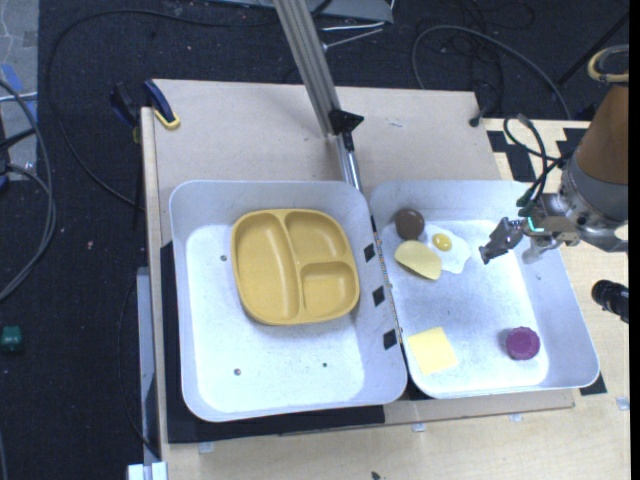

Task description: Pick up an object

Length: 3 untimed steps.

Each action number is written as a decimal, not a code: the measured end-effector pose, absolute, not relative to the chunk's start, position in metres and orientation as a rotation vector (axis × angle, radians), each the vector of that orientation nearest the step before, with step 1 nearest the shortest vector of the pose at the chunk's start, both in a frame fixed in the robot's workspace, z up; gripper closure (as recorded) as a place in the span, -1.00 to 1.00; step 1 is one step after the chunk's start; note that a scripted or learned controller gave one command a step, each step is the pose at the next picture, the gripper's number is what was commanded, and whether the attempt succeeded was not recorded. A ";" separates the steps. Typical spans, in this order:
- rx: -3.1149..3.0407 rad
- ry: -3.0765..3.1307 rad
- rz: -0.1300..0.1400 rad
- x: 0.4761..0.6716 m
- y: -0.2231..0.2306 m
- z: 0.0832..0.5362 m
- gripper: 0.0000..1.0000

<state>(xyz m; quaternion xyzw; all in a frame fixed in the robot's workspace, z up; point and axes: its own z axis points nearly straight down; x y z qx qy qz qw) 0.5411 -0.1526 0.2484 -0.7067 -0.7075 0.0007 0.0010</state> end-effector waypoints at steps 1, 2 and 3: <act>-2.220 -2.223 0.001 0.542 -0.153 0.249 -1.00; -2.219 -2.219 0.004 0.544 -0.145 0.203 -1.00; -2.220 -2.216 0.006 0.539 -0.151 0.142 -1.00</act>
